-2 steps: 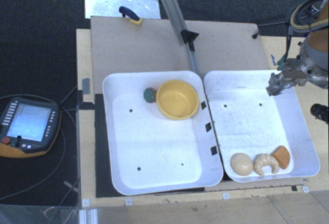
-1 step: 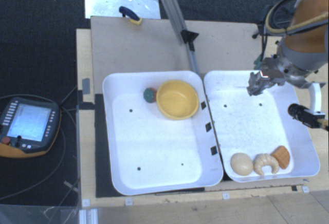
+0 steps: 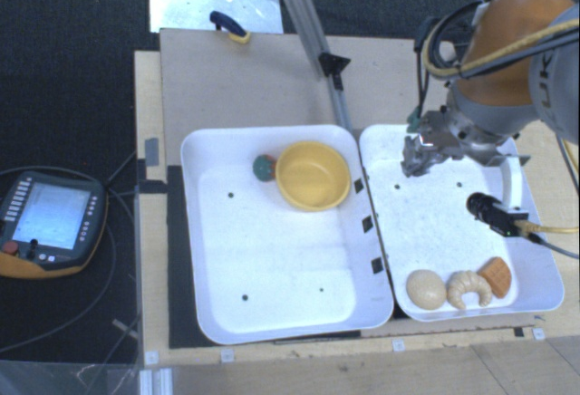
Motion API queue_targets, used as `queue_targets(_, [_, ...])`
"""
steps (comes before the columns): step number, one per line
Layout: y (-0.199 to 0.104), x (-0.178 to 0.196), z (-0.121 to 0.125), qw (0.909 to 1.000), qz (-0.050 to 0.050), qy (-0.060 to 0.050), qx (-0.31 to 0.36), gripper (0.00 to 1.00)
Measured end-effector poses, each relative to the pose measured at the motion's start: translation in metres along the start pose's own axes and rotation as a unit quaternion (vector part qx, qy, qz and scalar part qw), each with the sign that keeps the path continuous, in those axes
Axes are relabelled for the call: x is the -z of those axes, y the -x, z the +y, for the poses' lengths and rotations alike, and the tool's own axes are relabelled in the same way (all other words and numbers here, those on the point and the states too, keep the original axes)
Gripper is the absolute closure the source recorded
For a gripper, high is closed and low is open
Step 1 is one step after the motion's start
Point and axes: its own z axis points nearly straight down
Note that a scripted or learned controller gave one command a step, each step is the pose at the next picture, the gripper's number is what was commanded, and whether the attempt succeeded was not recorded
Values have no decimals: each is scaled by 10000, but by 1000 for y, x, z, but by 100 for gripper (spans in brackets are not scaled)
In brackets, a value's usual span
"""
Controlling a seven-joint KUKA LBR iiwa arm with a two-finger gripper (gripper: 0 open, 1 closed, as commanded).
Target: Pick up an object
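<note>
End effector (image 3: 415,158) hung over the upper left part of the right bin (image 3: 435,230); whether it was open or shut I could not tell. From my screen, the arm (image 3: 507,49) reached in from the right, wrist bent down. At that bin's near edge lay a round bun (image 3: 426,289), a croissant (image 3: 468,287) curving with its long axis across the bin, and an orange piece (image 3: 496,275). A yellow bowl (image 3: 313,176) sat in the left bin (image 3: 272,293), a small green ball (image 3: 264,168) touching it

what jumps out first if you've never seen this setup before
The yellow bowl at the back of the left bin, a small green ball touching its left side. Next, the arm's orange band above the right bin, claw over its back-left corner; three tan food-like items line its front edge.
</note>
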Motion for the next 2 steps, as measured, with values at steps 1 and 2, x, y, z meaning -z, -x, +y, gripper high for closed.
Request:
queue_targets(1, [-50, -15, -3, 10000, -1, 0, -2, 100])
queue_targets(2, [-102, -19, -16, 10000, 1, 2, -1, 100])
